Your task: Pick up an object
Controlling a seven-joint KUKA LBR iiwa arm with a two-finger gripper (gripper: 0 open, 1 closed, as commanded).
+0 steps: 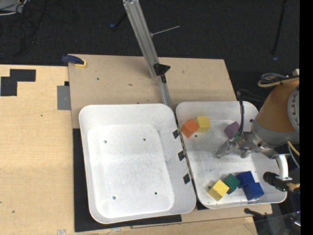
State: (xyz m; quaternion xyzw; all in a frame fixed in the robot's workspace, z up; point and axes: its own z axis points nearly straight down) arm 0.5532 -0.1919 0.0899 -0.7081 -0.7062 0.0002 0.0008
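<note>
the gripper (230,148), whose grip state cannot be told, hovers beside the purple block (232,129) near the right bin's (215,110) far edge and should centre over it before descending.

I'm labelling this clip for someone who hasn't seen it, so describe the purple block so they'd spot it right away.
Look in the right bin, the one the arm reaches into. Along its far side sit an orange block and a yellow block touching each other; further right, by the gripper, lies the purple block. It is the only purple piece and sits apart from the other blocks.
</note>
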